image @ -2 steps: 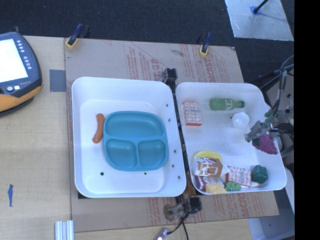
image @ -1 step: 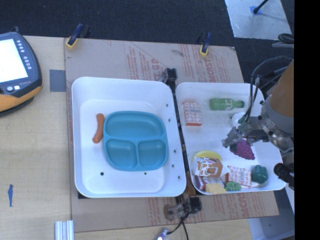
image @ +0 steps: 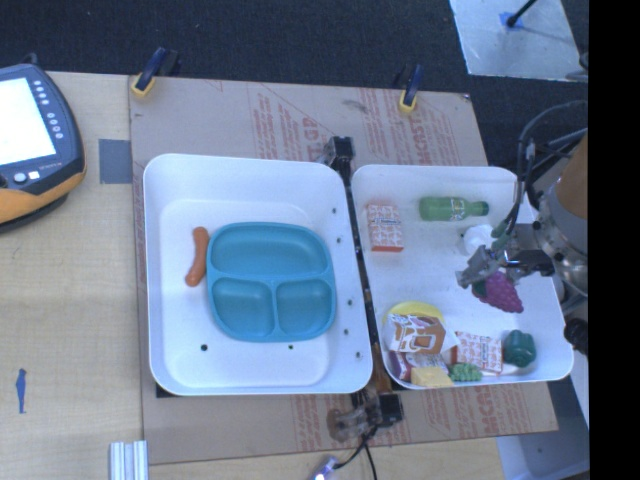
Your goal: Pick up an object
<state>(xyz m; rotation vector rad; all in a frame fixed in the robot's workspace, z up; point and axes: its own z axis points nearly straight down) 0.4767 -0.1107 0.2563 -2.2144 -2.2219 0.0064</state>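
Grey metal gripper (image: 487, 266) with black cables looping above an orange-banded wrist.

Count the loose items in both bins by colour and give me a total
Green: 3, bottle, pepper, small piece
Purple: 1, grapes
Orange: 1, sausage
Blue: 1, divided tray
White or mixed print: 5, small carton, white lump, yellow-rimmed pack, flat packet, yellow block
Total: 11

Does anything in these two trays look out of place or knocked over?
One thing: the orange sausage lies on the left bin's floor beside the blue divided plate, not on it. In the right bin, the green bottle lies on its side.
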